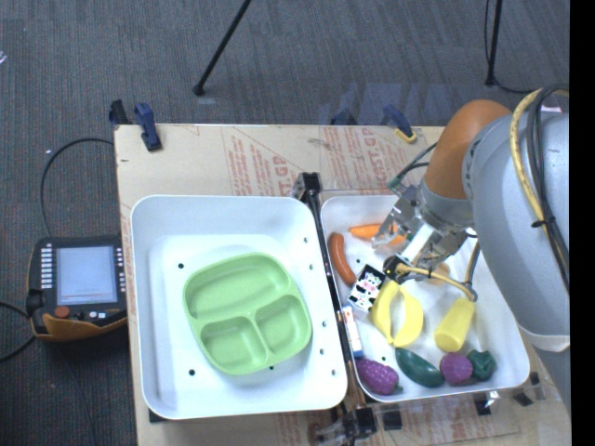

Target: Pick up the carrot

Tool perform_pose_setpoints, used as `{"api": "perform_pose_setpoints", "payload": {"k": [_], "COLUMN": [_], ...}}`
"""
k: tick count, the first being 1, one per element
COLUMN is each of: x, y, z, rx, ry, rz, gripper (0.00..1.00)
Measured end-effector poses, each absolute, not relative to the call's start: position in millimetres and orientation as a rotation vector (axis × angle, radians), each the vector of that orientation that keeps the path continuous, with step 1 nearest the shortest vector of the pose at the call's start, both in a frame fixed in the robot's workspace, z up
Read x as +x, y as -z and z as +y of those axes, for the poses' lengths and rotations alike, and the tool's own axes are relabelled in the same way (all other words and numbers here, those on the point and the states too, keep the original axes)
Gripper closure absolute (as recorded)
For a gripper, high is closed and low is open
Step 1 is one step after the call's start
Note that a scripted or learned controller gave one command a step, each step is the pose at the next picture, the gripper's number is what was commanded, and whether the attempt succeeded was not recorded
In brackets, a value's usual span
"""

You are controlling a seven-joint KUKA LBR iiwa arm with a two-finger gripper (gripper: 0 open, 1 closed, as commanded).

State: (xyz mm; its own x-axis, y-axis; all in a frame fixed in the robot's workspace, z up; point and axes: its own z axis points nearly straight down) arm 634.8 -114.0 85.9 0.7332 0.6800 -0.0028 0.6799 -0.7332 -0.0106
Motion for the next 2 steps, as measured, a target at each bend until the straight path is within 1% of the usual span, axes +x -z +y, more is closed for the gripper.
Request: {"api": "perform_pose_setpoints", "payload": {"k": [1, 2], "x": [635.0, 615.0], "y": [-96.2, -236.3], "z": [-113.1, -91.1], "rx": [-2.91, -2.916], "ry": [-0.014, 0.018], "rz": [-1.153, -1.179], "gripper": [1.0, 1.0]}}
